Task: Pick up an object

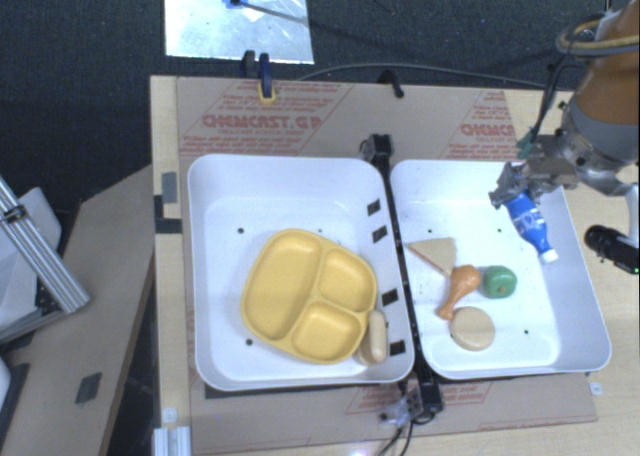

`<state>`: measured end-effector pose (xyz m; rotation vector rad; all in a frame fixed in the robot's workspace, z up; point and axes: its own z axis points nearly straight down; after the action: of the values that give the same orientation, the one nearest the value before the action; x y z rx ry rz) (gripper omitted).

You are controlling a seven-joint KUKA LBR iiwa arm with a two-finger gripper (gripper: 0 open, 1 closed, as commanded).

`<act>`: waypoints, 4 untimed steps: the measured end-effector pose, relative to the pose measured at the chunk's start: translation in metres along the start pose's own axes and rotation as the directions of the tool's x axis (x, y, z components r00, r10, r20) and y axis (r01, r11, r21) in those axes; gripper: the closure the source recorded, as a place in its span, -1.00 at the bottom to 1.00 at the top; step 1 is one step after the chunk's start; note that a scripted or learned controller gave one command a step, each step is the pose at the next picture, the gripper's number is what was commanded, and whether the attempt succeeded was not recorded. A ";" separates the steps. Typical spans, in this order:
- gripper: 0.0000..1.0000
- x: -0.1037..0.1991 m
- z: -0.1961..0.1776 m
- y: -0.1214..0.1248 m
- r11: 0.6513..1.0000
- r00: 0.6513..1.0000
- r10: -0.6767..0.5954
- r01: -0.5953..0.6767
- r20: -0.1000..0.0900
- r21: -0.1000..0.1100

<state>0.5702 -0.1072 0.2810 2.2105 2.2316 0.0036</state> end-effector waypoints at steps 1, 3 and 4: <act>1.00 0.048 0.002 -0.013 1.000 1.000 0.002 -0.002 0.000 0.001; 1.00 0.160 0.028 -0.028 1.000 1.000 0.000 0.000 0.000 0.002; 1.00 0.206 0.032 -0.040 1.000 1.000 0.000 0.000 -0.001 0.002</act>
<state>0.5287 0.0980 0.2489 2.2118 2.2325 0.0026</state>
